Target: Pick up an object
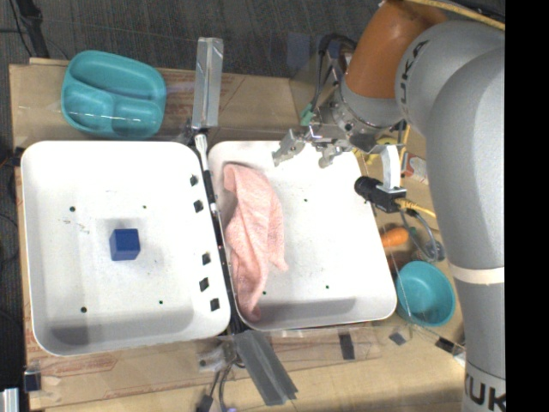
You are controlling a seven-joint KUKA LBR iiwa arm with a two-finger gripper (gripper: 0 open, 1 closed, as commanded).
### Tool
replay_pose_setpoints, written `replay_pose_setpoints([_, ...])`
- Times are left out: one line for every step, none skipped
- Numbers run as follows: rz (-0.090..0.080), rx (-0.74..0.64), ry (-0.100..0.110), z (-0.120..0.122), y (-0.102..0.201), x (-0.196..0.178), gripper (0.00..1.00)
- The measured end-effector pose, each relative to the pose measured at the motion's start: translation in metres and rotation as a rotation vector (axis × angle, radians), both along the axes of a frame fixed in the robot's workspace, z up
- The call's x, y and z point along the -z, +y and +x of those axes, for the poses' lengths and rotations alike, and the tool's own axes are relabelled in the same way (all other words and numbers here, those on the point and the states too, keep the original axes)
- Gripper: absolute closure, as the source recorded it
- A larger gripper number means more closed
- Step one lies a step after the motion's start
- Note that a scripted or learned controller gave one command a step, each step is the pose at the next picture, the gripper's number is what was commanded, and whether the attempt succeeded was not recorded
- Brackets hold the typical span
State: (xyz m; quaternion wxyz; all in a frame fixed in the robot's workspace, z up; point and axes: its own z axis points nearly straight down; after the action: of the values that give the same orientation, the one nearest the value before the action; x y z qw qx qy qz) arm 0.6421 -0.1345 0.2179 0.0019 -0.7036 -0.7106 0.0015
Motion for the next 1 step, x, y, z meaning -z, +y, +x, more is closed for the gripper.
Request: replay_pose_setpoints([0.000, -0.157, -0.005, -0.0201, -0.0166, 0.1249, 0.00])
